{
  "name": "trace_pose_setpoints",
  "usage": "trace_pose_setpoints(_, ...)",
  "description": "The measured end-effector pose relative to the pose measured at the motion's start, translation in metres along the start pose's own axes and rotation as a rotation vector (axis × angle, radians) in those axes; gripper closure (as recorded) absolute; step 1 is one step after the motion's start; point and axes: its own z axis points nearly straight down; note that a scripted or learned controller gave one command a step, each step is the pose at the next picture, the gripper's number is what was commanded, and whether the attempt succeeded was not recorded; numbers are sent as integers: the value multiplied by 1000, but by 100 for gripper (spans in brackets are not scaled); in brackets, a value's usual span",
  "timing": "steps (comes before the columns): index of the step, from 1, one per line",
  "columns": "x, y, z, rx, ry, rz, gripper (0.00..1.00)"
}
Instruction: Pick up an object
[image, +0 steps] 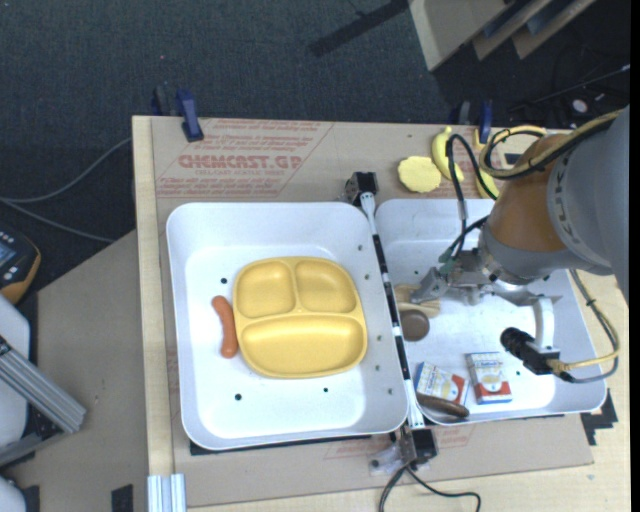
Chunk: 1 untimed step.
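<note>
My gripper (436, 285) reaches down into the left part of the right bin (420, 225), under the grey arm with its orange band (520, 215). Just left of and below it lie a tan piece (404, 294) and a brown round object (413, 326) against the bin's left wall. Near the front of the same bin lie two small printed cartons (439, 381) (489, 379) and a dark brown oblong item (443, 406). The arm hides much of the right bin's middle.
The left bin (200, 400) holds a yellow divided plate (298, 316) with an orange-red sausage (226, 326) beside its left edge. Yellow toy pieces (420, 173) lie on the bench behind the right bin. Cables run along the arm on the right.
</note>
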Motion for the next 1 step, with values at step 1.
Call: trace_pose_setpoints(1,4,-4,0,-2,-2,-1,0)
